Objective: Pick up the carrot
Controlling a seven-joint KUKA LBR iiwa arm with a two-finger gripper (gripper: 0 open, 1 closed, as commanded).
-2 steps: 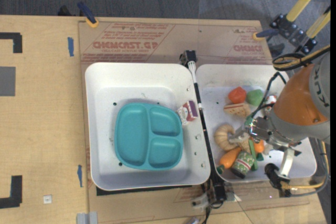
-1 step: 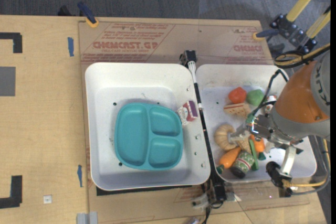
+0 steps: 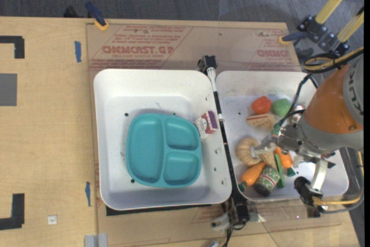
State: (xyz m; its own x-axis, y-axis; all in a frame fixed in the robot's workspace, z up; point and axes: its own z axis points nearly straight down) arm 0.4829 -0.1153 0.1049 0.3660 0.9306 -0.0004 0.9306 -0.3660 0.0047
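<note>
claw (image 3: 281, 146) state unclear above right bin (image 3: 341, 182); carrot (image 3: 252, 174) lies diagonally, tip toward lower left

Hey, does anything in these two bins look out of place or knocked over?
One thing: a small white and purple packet sits askew on the left bin's inner slope, beside the teal divided plate, apart from the other items. The rest, including the carrot, are heaped in the right bin near the end effector. No spill or damage is visible.

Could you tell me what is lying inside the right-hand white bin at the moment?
The right bin holds a carrot, a can, a croissant, a tomato and a green item. The arm covers the rest.
</note>
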